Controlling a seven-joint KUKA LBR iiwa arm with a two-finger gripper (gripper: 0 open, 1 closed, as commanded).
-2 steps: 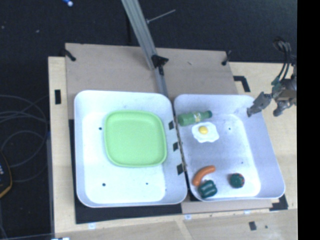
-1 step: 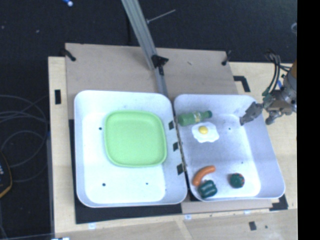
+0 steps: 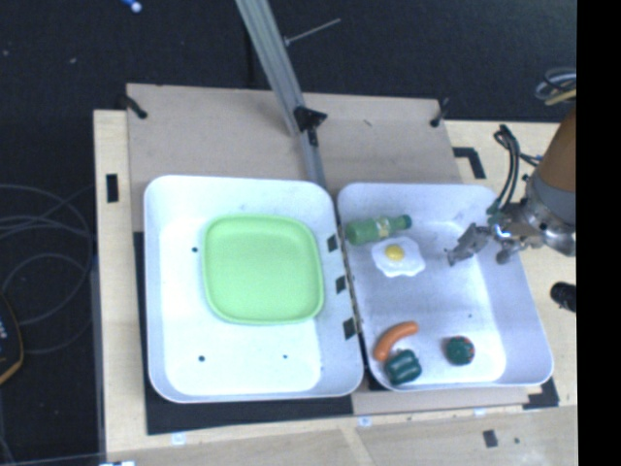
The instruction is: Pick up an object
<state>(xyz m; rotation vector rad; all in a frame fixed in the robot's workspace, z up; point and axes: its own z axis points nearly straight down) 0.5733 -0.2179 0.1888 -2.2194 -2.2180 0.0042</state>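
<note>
Even, fairly bright overhead light; soft blur throughout; the white bin (image 3: pixel 170 260) left of the end effector (image 3: pixel 477 244) glares slightly.

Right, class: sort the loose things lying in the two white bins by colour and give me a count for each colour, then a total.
Green: 4 (plate, bottle, toy pepper, round green toy)
White with a yellow centre: 1 (toy fried egg)
Orange: 1 (toy sausage)
Total: 6
</note>
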